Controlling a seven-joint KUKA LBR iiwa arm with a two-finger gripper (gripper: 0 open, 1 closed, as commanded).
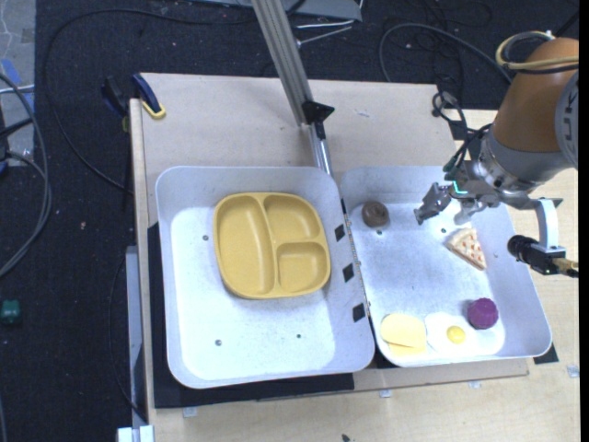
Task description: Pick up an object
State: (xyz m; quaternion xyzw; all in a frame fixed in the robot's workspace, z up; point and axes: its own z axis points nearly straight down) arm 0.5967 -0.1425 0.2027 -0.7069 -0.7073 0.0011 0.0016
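Hovering fingers [444,207] open, above right bin [405,265], near pizza slice [467,247]

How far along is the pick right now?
Nothing looks picked yet. The gripper hangs over the right bin, fingers open and holding nothing, beside the pizza slice. The brown piece, purple piece and egg lie untouched. Descent, closing and lifting remain.

Yellow divided tray [272,245], white bins [184,339], purple ball [482,314], brown nut [375,214], orange-banded grey arm [538,90]
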